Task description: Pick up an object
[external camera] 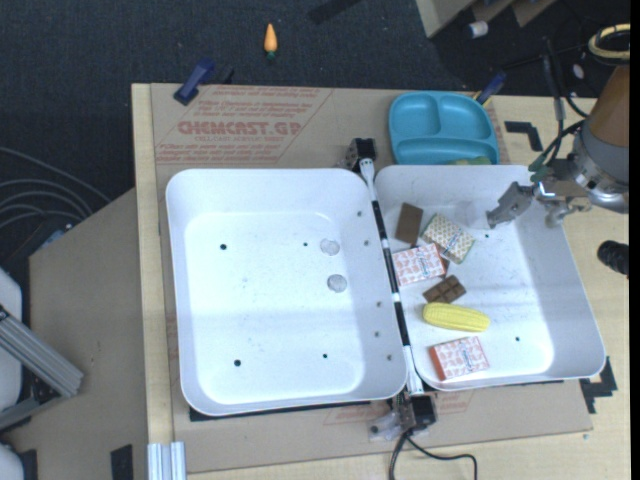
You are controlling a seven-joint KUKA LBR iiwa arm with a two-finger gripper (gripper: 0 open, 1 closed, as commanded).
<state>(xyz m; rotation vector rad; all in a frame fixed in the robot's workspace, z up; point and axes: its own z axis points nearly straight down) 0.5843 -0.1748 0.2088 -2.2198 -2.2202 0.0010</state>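
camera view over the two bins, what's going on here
A grey robot arm reaches in from the right, its gripper poised over the upper part of the right bin, with nothing seen between its fingers. In that bin lie a yellow corn cob, two brown blocks and three small patterned boxes. The left bin sits beside it. A blue tray rests behind the bins. Nothing is picked up yet.

The grey arm (600, 158) reaches in from the right, its gripper (510, 208) angled down-left.
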